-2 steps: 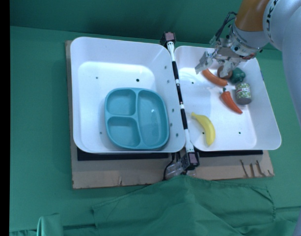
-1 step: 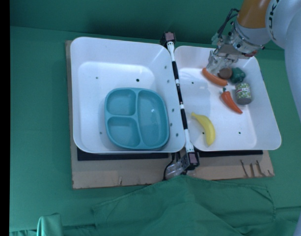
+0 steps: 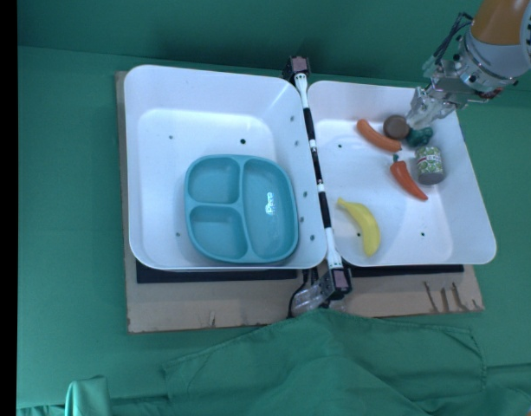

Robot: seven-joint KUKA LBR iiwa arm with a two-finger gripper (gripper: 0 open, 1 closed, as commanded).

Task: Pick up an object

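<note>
At upper right, the gripper (image 3: 418, 121) hangs over a crowded brown ball (image 3: 395, 126) and teal toy (image 3: 420, 135); its pincer state I cannot tell. Crowding could spoil a grab.

Overall light: even and fairly bright, with a cool green-blue cast across the whole bench.
Source: diffuse, from above; no hard beam visible.
Glare: a small white highlight on the teal divided plate (image 3: 241, 208), in its right compartment; the left white bin (image 3: 161, 102) reads near-white along its rim.
Shadows: soft and short; a dark strip runs under the front edges of both bins, and faint shade sits beside the banana (image 3: 362, 224).
Sharpness: mid-frame is reasonably crisp; the small items in the right white bin (image 3: 460, 224) look soft and low in detail.
Blur: the gripper (image 3: 418, 120) and the orange-banded arm (image 3: 508, 16) are slightly smeared.
Edges: bin outlines bow mildly.
</note>
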